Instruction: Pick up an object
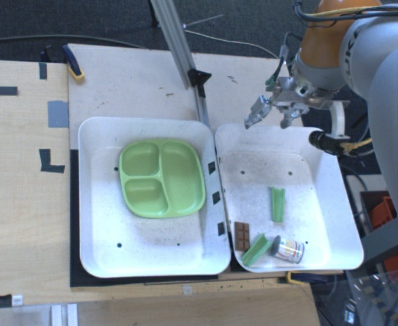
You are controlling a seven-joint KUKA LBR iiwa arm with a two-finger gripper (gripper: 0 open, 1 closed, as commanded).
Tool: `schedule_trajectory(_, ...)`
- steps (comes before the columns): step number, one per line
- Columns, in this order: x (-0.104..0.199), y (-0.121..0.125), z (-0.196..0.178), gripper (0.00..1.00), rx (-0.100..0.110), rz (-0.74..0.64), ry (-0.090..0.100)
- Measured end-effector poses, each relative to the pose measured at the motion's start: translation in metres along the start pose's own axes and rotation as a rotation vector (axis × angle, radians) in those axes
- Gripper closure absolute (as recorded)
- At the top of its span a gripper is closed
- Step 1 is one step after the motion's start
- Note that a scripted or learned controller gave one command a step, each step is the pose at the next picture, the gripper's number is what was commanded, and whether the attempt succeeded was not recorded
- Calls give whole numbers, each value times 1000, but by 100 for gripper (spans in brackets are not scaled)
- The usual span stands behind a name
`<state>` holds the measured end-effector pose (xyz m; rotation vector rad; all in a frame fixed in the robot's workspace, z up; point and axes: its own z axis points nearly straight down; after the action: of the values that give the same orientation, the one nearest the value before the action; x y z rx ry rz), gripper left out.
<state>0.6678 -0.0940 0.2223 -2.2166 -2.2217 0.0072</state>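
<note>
Right bin, contents as I read them from the overhead view:

1. Green stick, lying flat near the middle of the bin floor, roughly upright in the picture, apart from the other pieces.
2. Green block, tilted, near the front edge of the bin, its upper end close to the jar.
3. Jar, small, on its side, pale label and darker cap end, just beside the green block on its right.
4. Brown bar, chocolate-like with segments, near the bin's left wall, just above and left of the green block.

Gripper: I see it above the far rim of the right bin, near its back left corner, well apart from all four items. Two fingers point down and are spread with a gap between them; nothing sits between them, so I log it as released and carrying nothing.

Arm: grey, orange band above the wrist, entering from the right.

Left bin: holds one green tray with three compartments, lying flat around the bin's middle.

Bench: pale wood with grey tape marks at left. A metal pole slants up from between the bins. A yellow-and-blue clamp lies at the back left.
</note>
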Motion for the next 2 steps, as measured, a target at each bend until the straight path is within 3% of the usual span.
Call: schedule_trajectory(2,3,-3,112,0,1,0,0)
